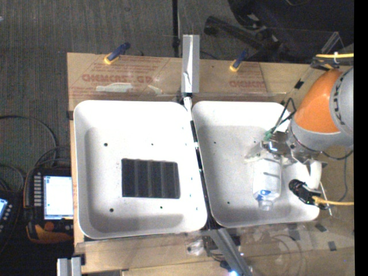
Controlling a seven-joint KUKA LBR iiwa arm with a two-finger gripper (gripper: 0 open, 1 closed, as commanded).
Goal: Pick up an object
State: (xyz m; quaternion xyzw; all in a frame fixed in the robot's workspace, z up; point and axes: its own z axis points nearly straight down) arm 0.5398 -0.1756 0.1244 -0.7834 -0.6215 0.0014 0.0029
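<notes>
A clear plastic bottle point(267, 186) was seen lying in the right bin point(230, 154), just below the gripper point(276, 148). Whether the jaws were open or closed could not be told. A dark grille point(150, 178) lay in the left bin point(98, 125).

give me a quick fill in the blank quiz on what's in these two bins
1. The dark ribbed rectangular tray lies in the ____ white bin.
2. The clear plastic bottle with a blue cap lies in the ____ white bin.
3. The band above the grey arm's wrist is coloured ____.
4. The gripper is over the same bin as the ____.

Missing words: left; right; orange; bottle
</notes>
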